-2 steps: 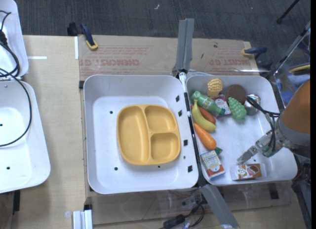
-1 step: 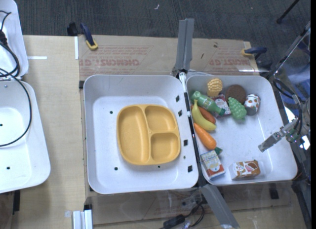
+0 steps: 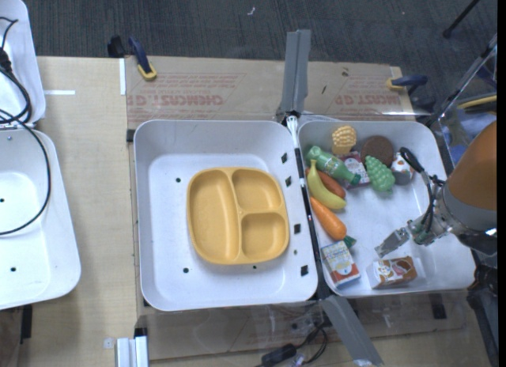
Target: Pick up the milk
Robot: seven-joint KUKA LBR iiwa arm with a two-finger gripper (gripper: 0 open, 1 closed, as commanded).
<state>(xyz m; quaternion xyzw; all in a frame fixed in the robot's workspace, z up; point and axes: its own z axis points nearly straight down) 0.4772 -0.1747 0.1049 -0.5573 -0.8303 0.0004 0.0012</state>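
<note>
We note the arm [image 3: 474,191] is cut off by the frame's edge at 3 o'clock, with just its orange band and wrist showing. The end effector [image 3: 399,239] is too small and blurred for us to read its fingers. The print on the milk carton [image 3: 339,262] is illegible. At 9 o'clock, white trays [image 3: 32,270] run off-frame. The green bottle [image 3: 332,165] partly overlaps the banana [image 3: 320,187].

Dark grey carpet [image 3: 237,1] spans the top, from ten to two o'clock. Below it a pale wooden bench [image 3: 87,104] fills the middle, with a sheet of brown cardboard [image 3: 213,88] lying flat toward twelve. Blue clamps [image 3: 142,61] grip its edge at eleven and one. White moulded trays [image 3: 32,223] with black cables sit at nine
</note>
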